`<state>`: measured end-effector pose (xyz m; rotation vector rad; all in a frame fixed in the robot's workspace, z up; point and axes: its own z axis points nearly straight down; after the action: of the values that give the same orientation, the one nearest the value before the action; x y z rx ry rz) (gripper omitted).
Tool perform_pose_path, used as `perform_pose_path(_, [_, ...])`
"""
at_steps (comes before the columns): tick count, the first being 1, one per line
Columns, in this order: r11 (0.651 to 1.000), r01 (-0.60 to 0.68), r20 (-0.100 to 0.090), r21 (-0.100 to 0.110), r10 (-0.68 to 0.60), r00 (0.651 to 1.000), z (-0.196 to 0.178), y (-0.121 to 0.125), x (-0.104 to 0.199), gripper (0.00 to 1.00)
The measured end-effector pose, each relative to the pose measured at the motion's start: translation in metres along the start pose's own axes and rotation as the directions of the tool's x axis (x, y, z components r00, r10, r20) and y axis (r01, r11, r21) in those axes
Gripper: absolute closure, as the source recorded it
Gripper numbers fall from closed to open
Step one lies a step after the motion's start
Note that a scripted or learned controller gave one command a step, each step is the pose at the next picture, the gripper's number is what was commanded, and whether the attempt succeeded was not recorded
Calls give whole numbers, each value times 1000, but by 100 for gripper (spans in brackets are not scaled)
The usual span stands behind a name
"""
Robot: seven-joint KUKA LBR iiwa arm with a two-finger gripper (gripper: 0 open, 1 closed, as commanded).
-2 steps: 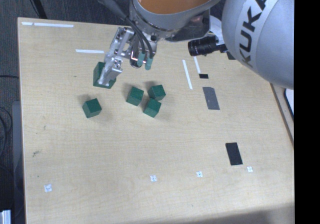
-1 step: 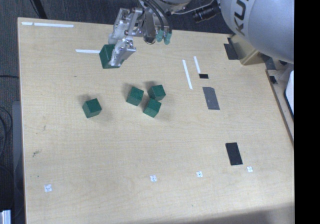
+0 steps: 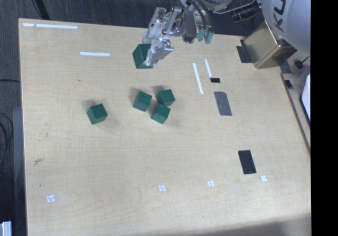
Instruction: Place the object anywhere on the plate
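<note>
A green cube (image 3: pixel 140 56) sits at the tips of my gripper (image 3: pixel 150 57) near the back of the wooden bench top (image 3: pixel 105 166). The metal fingers (image 3: pixel 160 50) close against its right side, and the cube seems to hang a little above the surface. The arm comes in from the upper right. Three more green cubes lie clustered in the middle: one (image 3: pixel 142 101), one (image 3: pixel 166 96) and one (image 3: pixel 160 113). A further green cube (image 3: pixel 97 113) lies alone to their left.
White tape strips (image 3: pixel 198 77) and black tape patches (image 3: pixel 223 103) mark the bench on the right. Another white strip (image 3: pixel 95 54) lies at the back left. A tan box (image 3: pixel 264 47) sits at the back right edge. Small white markers (image 3: pixel 162 188) dot the front.
</note>
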<state>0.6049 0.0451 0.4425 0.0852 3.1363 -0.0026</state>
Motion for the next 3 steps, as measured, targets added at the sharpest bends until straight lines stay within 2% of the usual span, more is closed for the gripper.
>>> perform_pose_path(1, [998, 65, -4, 1, -65, 998, -1, -71, 31, 100])
perform_pose_path(2, [995, 102, -2, 0, -102, 995, 0, -119, 3, 100])
perform_pose_path(3, [979, 204, 0, 0, -204, 979, 0, -181, -10, 100])
